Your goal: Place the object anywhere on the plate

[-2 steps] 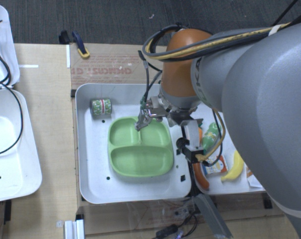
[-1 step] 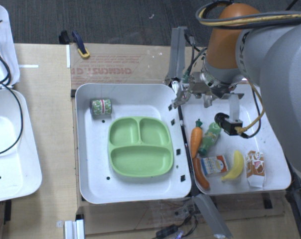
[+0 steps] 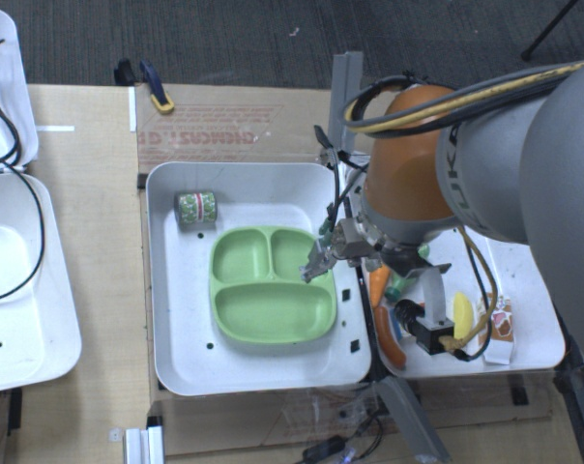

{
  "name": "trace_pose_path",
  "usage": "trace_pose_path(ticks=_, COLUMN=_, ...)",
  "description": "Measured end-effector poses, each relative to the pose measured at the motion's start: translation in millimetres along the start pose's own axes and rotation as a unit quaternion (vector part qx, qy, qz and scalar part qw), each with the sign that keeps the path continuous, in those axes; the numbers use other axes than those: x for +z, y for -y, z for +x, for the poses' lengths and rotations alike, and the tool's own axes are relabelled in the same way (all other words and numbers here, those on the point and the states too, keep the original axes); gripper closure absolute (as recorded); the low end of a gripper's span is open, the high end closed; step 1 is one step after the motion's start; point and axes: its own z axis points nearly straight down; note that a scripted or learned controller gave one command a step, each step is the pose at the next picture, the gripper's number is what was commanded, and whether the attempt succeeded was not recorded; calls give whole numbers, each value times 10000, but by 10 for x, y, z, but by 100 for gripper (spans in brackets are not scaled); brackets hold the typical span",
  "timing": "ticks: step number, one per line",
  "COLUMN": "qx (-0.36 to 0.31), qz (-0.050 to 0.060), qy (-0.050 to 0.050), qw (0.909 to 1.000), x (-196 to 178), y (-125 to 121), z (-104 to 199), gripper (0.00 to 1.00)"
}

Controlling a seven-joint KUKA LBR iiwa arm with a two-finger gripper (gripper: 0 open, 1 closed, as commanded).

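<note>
A light green divided plate (image 3: 273, 288) lies in the middle of the left white bin (image 3: 166, 288). My gripper (image 3: 318, 261) hangs over the plate's right edge, near the upper right compartment, under the orange wrist band. Nothing shows beneath or between its tips, and the wrist hides much of it. A small green patterned roll (image 3: 196, 208) lies on its side in the bin's far left corner, apart from the plate and well away from the gripper.
The right bin (image 3: 534, 269) holds an orange carrot (image 3: 378, 284), a yellow banana-like piece (image 3: 461, 317), a reddish-orange piece (image 3: 394, 348) and a small packet (image 3: 502, 323), partly under the arm. A wall divides the two bins. A white basin (image 3: 12, 288) sits at the far left.
</note>
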Motion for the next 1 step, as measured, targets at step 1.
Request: trace_pose_path(ticks=1, qx=101, qz=-85, qy=-5, qw=9999, x=462, y=130, z=240, gripper=0)
